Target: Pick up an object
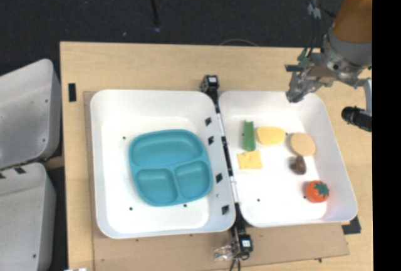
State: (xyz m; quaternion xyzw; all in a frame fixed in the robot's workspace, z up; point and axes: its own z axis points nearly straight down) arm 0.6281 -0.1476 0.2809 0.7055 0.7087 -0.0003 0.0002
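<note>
Two white bins side by side on a wooden counter [75, 69]. In the left bin [106, 213]: a teal divided plate [169, 166], roughly centred. In the right bin [282, 213]: a green stick [249, 136] just left of a yellow lump [270, 136], a yellow block [250, 160] below them, a tan disc [302, 144] above a small brown piece [298, 166], a red tomato [316, 191] nearest the front right corner. End effector [299, 89] over the right bin's far edge, nothing visibly grasped; released or clenched, impossible to tell.
</note>
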